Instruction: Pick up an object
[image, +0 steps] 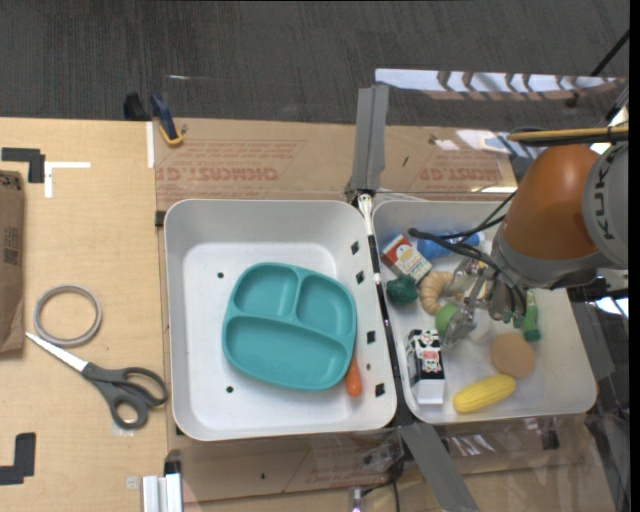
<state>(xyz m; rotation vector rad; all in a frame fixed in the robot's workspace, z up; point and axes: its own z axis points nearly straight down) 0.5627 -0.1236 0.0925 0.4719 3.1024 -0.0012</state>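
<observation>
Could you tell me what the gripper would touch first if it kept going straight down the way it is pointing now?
Probably the small green piece right under the gripper in the right bin, beside the milk carton. Depth is hard to judge from above, so it may already be touching.

The arm (560, 210) reaches into the right bin (575, 395), its gripper (462, 318) low among the toys beside a tan peanut-shaped piece (434, 289). Near it lie a milk carton (427, 364), a yellow corn (484, 393) and a tan disc (513, 354). The left bin (190, 250) holds 1 teal tray (290, 326) with a carrot (353, 379) at its edge. Scissors (110, 382) and a tape roll (67, 314) lie on the bench
</observation>
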